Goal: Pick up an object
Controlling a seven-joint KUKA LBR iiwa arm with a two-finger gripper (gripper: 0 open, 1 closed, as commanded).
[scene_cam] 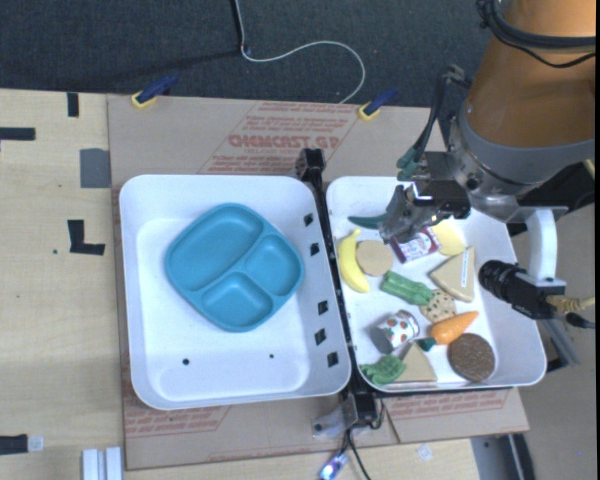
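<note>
Tool [405, 218], grip state unclear, hovers over the right white bin [525, 363], just above the small purple-and-white packet [416, 247].

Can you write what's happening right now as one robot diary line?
pincer: over right bin | grip: cannot tell | banana: in bin | blue tray: left bin

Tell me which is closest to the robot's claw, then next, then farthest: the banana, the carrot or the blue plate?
Seen from the camera above, from the gripper:
1. Banana, just left and below it, in the right bin.
2. Carrot, lower down in the same bin, near the brown cookie.
3. Blue plate, off in the left bin.
</note>
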